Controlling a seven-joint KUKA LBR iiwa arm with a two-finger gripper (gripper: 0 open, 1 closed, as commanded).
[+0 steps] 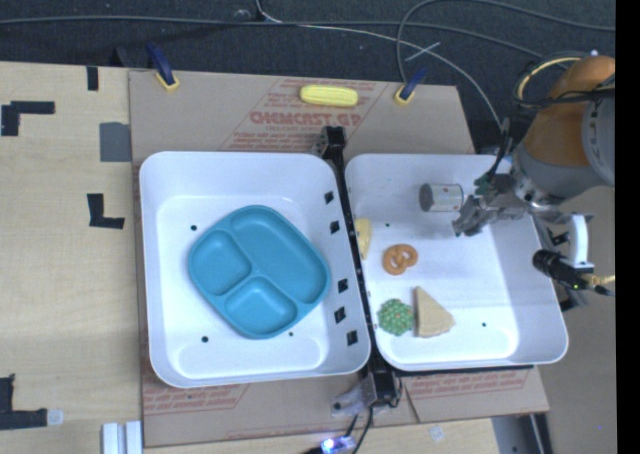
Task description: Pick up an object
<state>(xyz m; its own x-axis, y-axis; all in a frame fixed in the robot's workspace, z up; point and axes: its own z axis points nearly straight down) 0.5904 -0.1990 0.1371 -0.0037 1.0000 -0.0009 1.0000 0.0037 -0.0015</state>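
One gripper beside a grey cylinder; its opening apparently can't be told.

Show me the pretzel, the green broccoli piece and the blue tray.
pretzel [399, 259]: camera view, its middle.
green broccoli piece [395, 317]: camera view, its bumpy top.
blue tray [258, 270]: camera view, ridge between its compartments.

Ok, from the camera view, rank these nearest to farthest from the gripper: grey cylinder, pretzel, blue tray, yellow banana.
1. Grey cylinder, just left of the gripper, right bin.
2. Pretzel, right bin, lower left.
3. Yellow banana, on the cardboard above the bins.
4. Blue tray, left bin.
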